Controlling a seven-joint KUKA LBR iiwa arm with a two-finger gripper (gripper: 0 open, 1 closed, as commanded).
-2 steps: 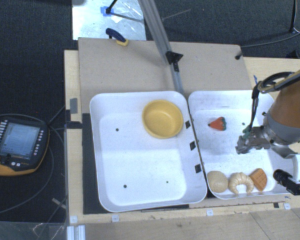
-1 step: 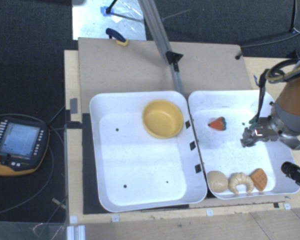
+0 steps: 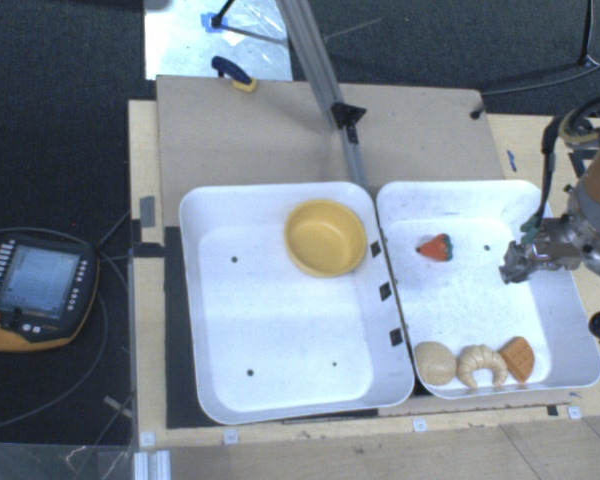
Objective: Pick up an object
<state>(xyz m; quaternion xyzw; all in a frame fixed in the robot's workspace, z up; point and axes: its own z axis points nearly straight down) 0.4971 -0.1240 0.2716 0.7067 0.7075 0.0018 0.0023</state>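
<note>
My hand (image 3: 513,265) hangs over the right bin (image 3: 570,298) (whether it is open or closed I cannot tell), well apart from the strawberry (image 3: 435,249) lying to its left.

No text, label, brand, number or sign can be read anywhere on the bench. The teach pendant (image 3: 35,290) at nine o'clock has a lit screen and rows of small buttons beside it, but whatever it displays is too small and blurred to make out. The dark tabs along the seam between the left bin (image 3: 215,298) and the right bin (image 3: 550,278) carry no legible marks. The blue scrap (image 3: 213,22) on the bright floor patch at eleven o'clock shows no lettering that can be told.
</note>
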